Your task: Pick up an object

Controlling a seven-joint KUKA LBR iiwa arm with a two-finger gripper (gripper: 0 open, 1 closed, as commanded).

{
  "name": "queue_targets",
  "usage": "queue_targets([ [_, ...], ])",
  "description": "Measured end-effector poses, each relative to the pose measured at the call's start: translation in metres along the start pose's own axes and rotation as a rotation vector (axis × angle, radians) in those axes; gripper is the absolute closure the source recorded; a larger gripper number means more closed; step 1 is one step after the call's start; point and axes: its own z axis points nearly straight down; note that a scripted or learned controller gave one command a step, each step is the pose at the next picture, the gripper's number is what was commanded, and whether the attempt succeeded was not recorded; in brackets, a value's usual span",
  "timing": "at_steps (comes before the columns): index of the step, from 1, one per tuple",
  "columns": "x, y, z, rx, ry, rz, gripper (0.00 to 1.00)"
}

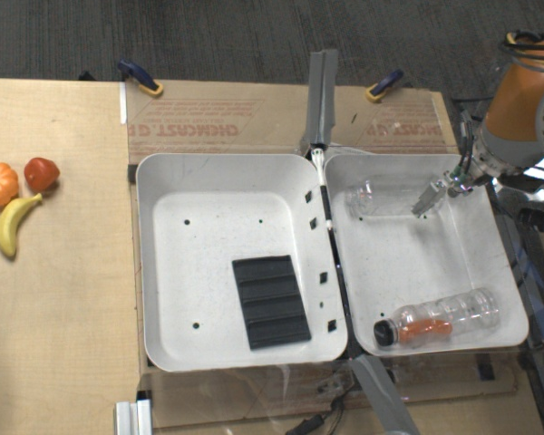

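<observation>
Robotics lab: clamped cardboard (pixel 281 120), twin white bins (pixel 154 270), toy fruit (pixel 16 198).

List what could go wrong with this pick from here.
1. The gripper hovers near a small clear object in the right bin; it is hard to see against the white floor, so the grasp may miss it.
2. The bottle lies on its side by the near wall and could roll away if nudged.
3. The black block lies in the left bin, across the divider, probably a long reach.
</observation>
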Motion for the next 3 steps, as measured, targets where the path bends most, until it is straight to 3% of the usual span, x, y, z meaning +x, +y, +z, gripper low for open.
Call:
queue_targets([
  [1,0.039,-0.087,0.015,-0.013,-0.003,0.012,0.0],
  [2,-0.007,-0.002,0.014,0.033,0.033,0.201,0.0],
  [3,-0.009,-0.002,0.015,0.032,0.035,0.185,0.0],
])
